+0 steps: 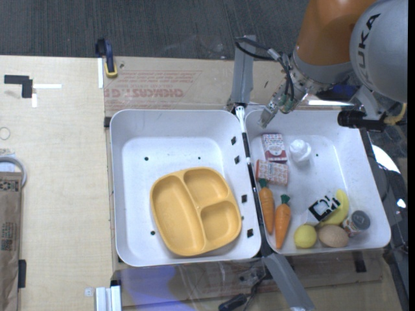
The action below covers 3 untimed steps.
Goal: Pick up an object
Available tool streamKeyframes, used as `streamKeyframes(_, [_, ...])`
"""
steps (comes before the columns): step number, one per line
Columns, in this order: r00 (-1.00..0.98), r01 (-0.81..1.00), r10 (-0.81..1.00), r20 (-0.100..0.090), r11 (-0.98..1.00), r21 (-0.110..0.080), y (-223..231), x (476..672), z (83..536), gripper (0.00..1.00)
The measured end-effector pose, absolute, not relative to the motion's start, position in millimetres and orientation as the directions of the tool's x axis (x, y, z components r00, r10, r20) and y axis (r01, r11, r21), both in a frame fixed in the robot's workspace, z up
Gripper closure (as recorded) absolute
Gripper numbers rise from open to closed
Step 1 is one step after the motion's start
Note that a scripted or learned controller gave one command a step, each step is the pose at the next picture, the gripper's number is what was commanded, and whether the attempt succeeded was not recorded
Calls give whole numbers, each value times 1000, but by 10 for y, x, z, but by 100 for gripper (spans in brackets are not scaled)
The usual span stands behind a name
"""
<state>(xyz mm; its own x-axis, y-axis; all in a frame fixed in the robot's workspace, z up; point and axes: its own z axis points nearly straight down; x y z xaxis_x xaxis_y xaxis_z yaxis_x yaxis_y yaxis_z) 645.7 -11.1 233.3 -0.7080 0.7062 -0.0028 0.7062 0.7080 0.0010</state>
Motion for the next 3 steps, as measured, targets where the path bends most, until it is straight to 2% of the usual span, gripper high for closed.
streamKeyframes(1, [-907, 421, 421, -1, 907, 0, -262, 6008, 2472, 100])
streamKeyframes(2, [-706, 709, 709, 0, 706, -1, 287, 6286, 1912, 100])
streamKeyframes(3, [-876, 483, 483, -4, 876, 0, -188, 6323, 3071, 100])
